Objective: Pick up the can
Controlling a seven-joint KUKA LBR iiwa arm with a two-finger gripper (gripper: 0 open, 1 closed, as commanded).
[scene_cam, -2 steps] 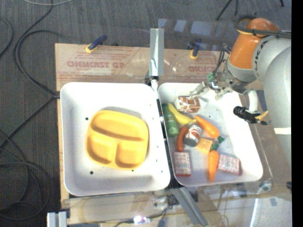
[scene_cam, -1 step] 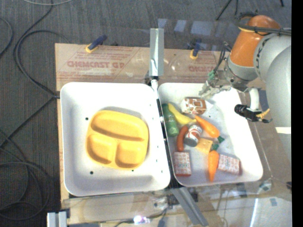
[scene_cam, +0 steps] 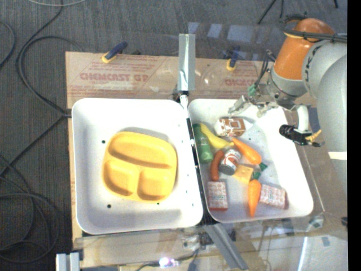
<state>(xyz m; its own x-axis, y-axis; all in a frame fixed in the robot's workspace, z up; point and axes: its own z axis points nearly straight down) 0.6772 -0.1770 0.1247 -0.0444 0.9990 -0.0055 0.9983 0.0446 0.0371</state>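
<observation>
Jaws [scene_cam: 252, 101]: hanging over the far edge of the right bin [scene_cam: 293, 168], at the end of the grey arm [scene_cam: 316, 66] with its orange band; whether they are wide or narrow I cannot tell from here.
Packet [scene_cam: 232, 126]: brown and white, just below and left of the jaws, apart from them.
Can [scene_cam: 228, 162]: lying tilted in the middle of the heap, well below the jaws, touching nothing of them.
Round the can: a banana [scene_cam: 213, 138] and green bottle [scene_cam: 202, 144] on its far-left side, an orange carrot [scene_cam: 247, 150] toward the jaws, a second carrot [scene_cam: 253, 197] and two red-and-white packets [scene_cam: 216, 195] beyond it.
Left bin [scene_cam: 90, 168]: far from the jaws, holding a yellow divided tray [scene_cam: 140, 165].
Desk [scene_cam: 84, 78]: brown board under both bins.
</observation>
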